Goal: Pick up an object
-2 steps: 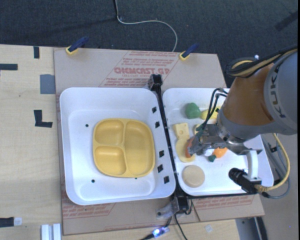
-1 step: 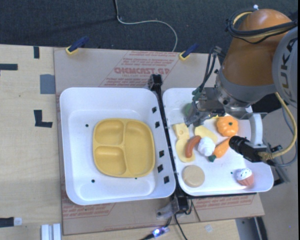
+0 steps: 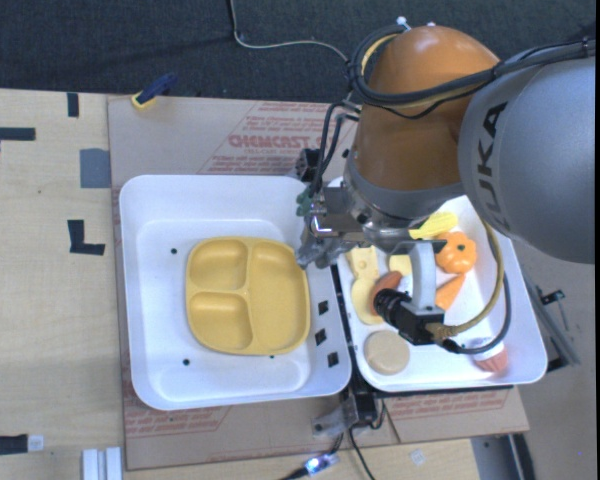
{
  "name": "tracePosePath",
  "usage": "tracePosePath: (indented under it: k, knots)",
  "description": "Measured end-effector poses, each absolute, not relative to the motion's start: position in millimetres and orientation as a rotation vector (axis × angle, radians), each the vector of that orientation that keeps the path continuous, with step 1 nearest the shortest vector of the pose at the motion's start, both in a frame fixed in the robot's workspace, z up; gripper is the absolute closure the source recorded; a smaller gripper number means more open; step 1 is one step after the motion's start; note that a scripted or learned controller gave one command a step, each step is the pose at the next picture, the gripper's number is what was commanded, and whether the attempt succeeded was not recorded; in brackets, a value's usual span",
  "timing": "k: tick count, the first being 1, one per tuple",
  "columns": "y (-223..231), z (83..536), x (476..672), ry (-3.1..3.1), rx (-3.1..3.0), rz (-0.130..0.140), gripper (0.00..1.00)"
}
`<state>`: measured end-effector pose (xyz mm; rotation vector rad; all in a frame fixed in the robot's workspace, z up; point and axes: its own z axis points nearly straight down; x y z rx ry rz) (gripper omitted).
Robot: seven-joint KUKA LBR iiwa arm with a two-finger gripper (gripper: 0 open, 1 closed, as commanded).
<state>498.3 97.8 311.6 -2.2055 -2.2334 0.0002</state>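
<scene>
Yellow divided plastic plate in smooth white bin.

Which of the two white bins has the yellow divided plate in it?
The left bin. The yellow divided plate lies alone on its floor, while the right bin, under the arm, holds several small toy foods.

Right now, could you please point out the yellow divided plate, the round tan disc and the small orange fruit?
yellow divided plate [image 3: 248, 296], camera view, centre ridge.
round tan disc [image 3: 387, 351], camera view, top face.
small orange fruit [image 3: 458, 253], camera view, its skin.
</scene>
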Motion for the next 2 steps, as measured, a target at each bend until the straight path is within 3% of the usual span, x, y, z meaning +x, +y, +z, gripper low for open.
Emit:
tracePosePath:
  k: [1,2]
  knots:
    - [135,466,483.6,-2.235,-2.216,-0.022,1.0]
    - [70,296,481.3,-2.208,-2.223,0.026,1.0]
